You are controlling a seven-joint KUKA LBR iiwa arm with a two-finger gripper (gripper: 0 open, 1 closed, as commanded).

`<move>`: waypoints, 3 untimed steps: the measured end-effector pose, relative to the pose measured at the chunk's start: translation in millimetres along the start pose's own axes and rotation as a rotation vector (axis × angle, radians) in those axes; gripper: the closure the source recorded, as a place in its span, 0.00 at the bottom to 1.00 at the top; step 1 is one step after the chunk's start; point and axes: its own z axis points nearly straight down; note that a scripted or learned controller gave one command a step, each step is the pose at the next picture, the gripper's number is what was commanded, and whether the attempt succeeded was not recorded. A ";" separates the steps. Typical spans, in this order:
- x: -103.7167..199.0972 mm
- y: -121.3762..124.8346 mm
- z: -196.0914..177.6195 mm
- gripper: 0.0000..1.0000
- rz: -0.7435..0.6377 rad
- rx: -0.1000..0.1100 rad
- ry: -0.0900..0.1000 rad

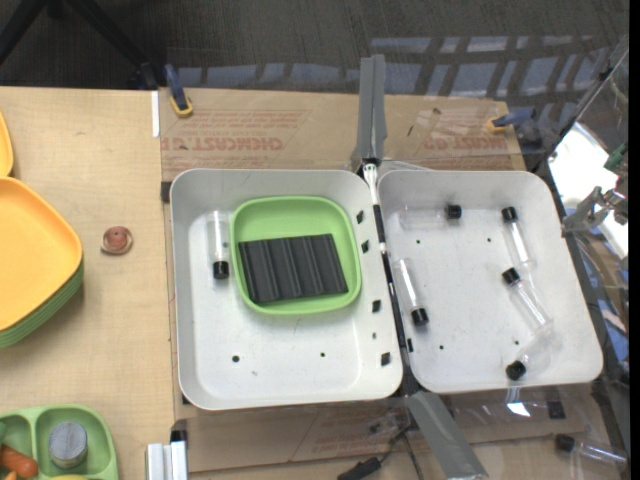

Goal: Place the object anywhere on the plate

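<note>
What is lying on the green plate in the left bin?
A dark ribbed rectangular object lies flat on the green plate, covering most of its floor. Whatever is beneath that object is hidden.

Two bins sit side by side on the counter [90, 368]: the left bin [280, 368] holds a plate [295, 218] toward its back, and a ridged slab [292, 267] lies on that plate. A small tube [219, 244] lies just left of the plate. Several tubes [515, 250] lie scattered in the right bin [460, 358].
</note>
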 end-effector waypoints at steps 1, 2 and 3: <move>0.0 0.0 0.0 0.00 0.000 0.000 0.000; 0.0 0.0 0.0 0.00 0.000 0.000 0.000; 0.0 0.0 0.0 0.00 0.000 0.000 0.000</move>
